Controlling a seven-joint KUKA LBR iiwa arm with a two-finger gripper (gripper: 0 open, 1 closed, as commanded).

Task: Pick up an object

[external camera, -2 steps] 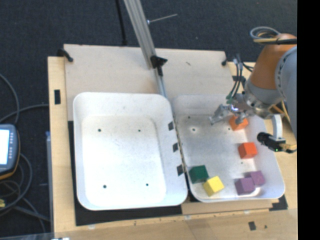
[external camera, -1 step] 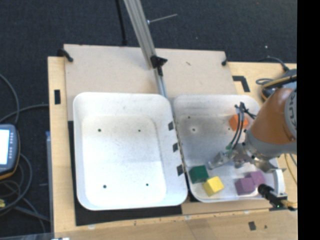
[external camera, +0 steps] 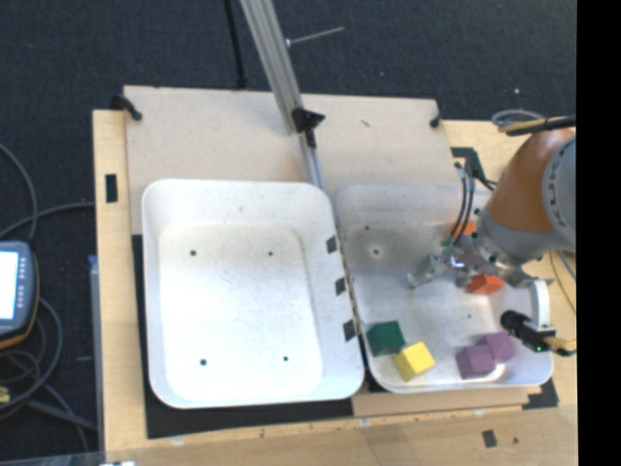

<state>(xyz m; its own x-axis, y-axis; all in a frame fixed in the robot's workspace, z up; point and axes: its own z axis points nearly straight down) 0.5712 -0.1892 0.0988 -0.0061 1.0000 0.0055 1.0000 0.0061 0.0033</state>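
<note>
Gripper [external camera: 430, 271] hovered low over right bin [external camera: 388, 212], finger state unclear. Green block [external camera: 385, 337], yellow block [external camera: 415, 359] lay loose at its 7 o'clock, likely candidates for pick.

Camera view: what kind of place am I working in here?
Most likely a robotics lab test bench, not a home or shop. Two shallow white bins sit on a plywood board, small coloured foam blocks lie in the right bin, and cables trail over dark carpet.
</note>
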